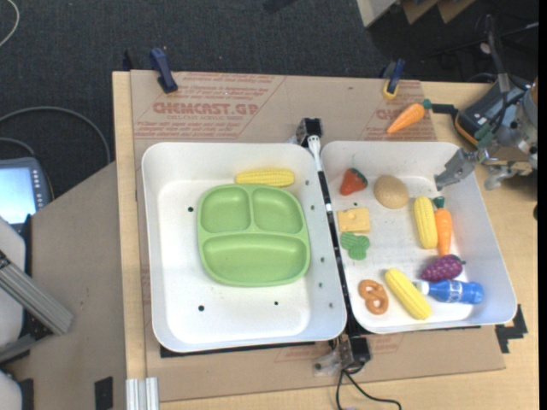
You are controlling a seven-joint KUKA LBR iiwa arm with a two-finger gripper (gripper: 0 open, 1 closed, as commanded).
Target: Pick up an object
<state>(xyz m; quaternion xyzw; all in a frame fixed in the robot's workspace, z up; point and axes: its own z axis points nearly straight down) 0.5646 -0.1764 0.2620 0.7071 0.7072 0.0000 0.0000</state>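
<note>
Two white bins sit side by side on a cardboard-covered bench. Left bin [162,254]: a green divided plate [253,234] sits about centre, and a yellow corn cob [265,177] lies just beyond its far edge. Right bin [491,254] holds the clutter. Far row: strawberry [353,181], then a tan round potato-like piece [391,191] to its right. Middle: a yellow cheese wedge [354,220] with a green broccoli piece [355,245] just nearer; to the right an upright corn cob [425,221] lies beside a carrot [443,229]. Near side: pretzel [373,295], a slanted corn cob [408,293], purple grapes [441,268], and a blue-and-white bottle [454,292] touching the grapes. A second carrot [406,118] lies outside the bins on the cardboard, far side. The gripper [453,173] hangs over the right bin's far right corner, reaching in from the right, apart from the objects below; nothing is seen in its grasp. How far it stands open I cannot tell, the tip being small and partly blurred. Blue clamps [162,68] pin the cardboard's far edge.
</note>
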